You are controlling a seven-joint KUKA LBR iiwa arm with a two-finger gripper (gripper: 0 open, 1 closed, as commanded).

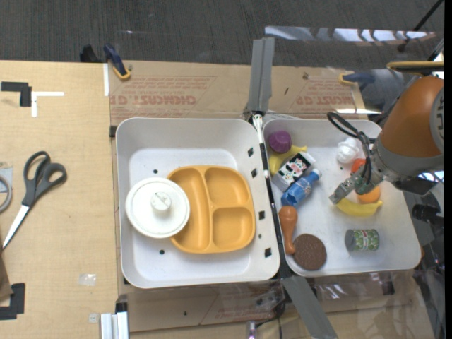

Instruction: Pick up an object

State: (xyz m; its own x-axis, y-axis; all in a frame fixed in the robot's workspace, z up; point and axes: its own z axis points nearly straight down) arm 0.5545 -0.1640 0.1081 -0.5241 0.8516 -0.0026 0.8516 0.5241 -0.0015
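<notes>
My gripper (355, 187) hangs low over the right side of the right bin (395, 260), just above a yellow banana (359, 206) and beside a small orange piece (370, 195). Near it lie a white crumpled object (347, 149) and a green can (362, 240). Further left in the same bin are a purple object (280, 141), a black-and-white box (294, 167), a blue bottle (300, 188), a brown drumstick toy (289, 222) and a brown round disc (309, 251). Nothing is visibly held.
The left bin (141, 136) holds a yellow divided plate (215, 214) with a white round lid (158, 205) overlapping its left side. Scissors (34, 182) lie on the bench at the far left. The grey and orange arm (413, 129) crosses the right bin's far right corner.
</notes>
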